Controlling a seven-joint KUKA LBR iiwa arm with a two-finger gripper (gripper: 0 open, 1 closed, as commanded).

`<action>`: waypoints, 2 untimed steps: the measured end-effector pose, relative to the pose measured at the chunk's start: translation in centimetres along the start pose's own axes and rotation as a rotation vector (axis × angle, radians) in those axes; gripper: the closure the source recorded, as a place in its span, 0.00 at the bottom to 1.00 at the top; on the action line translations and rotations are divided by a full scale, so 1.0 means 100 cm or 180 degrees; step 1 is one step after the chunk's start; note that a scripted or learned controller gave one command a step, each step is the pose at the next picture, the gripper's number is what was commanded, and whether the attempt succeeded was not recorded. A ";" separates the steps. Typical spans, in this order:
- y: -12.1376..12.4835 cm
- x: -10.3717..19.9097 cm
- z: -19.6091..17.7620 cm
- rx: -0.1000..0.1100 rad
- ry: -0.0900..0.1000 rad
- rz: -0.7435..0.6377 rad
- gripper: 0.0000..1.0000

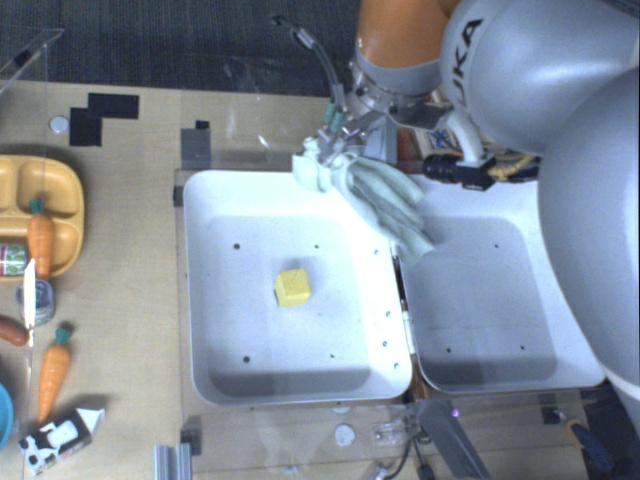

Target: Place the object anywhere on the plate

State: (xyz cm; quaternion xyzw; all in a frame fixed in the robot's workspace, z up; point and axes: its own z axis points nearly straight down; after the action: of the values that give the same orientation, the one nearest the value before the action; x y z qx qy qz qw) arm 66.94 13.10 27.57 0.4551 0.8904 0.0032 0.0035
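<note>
Camera view | yellow block [293,287] on left bin [215,268] floor | gripper [318,168] well apart, over far rim

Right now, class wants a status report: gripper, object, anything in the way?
Gripper over left bin's far rim. Yellow block lies loose mid-bin. Nothing around it.

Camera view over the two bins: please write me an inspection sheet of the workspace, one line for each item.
Surface: left white bin and right white bin side by side on a tan bench.
Job's things: yellow block lying in the left bin.
Clutter: yellow divided tray, two toy carrots and small toys at the bench's left.
Grippers: tool above the left bin's far rim; finger state unclear.
Cables: hose beside the wrist.
Surroundings: dark floor.
</note>
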 end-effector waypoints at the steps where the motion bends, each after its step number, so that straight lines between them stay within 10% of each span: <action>1: 0.023 0.031 -0.014 0.0001 0.0000 -0.1233 1.00; 2: 0.031 0.099 0.043 0.0007 0.0010 -0.1378 1.00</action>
State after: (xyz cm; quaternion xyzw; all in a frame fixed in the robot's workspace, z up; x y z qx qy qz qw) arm 63.70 22.98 23.26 0.2532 0.9674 0.0021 0.0022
